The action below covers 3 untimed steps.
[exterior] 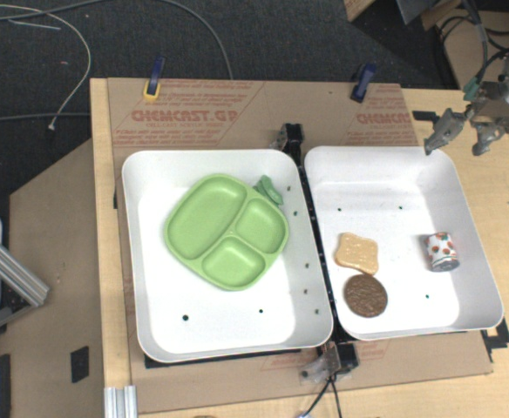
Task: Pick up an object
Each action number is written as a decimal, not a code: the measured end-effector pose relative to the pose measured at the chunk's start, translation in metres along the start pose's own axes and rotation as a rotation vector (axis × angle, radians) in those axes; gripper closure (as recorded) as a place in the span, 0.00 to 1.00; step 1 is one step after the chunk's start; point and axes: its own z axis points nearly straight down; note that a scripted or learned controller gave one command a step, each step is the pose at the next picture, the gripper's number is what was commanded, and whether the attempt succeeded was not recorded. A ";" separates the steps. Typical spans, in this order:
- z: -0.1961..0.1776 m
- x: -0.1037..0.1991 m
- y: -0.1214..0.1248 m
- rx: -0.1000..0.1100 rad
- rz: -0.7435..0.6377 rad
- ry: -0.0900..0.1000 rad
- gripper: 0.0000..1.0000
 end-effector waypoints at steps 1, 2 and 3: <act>-0.006 0.001 0.002 -0.011 -0.003 -0.003 0.00; 0.041 0.007 0.008 -0.005 -0.004 -0.001 0.00; 0.105 0.007 0.007 -0.003 -0.002 0.000 0.00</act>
